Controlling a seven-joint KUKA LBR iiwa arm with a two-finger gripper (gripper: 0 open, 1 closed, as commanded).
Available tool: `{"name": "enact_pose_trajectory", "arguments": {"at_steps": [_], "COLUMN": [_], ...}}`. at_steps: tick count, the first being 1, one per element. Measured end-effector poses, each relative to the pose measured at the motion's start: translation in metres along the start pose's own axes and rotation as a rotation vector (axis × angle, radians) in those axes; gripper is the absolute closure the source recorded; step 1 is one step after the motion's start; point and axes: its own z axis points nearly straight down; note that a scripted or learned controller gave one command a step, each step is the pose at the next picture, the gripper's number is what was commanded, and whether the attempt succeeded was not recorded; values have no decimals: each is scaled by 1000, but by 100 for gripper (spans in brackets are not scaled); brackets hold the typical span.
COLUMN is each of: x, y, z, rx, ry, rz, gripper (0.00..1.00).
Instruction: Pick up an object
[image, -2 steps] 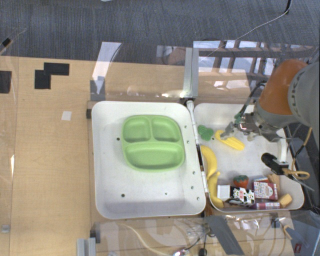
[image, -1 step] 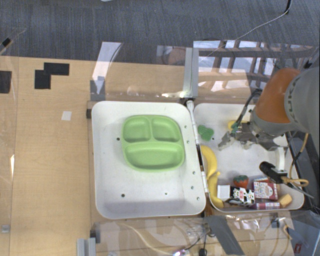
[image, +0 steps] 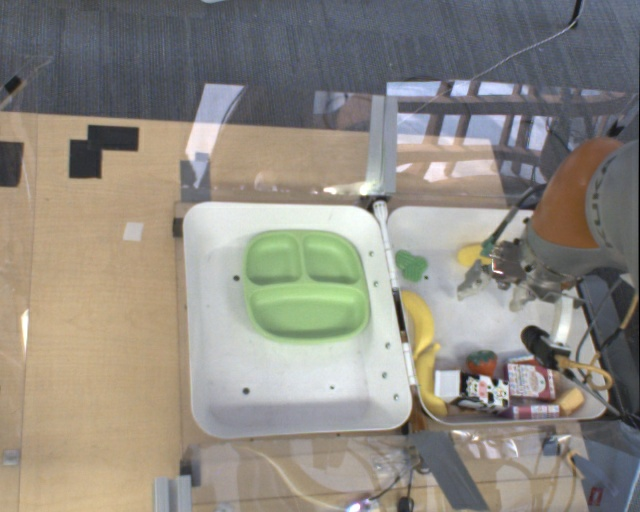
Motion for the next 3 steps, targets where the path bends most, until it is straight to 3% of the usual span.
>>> {"name": "enact_pose_trajectory", "arguments": {"at_steps": [1, 2, 3], "x": [40, 42, -39], "y": [60, 62, 18], "z": [12, -1, -98], "rx": [-3, -8, -2], "ry": [1, 1, -1], "rz": [-32, -42, -355], "gripper": [0, 100, 100]}}
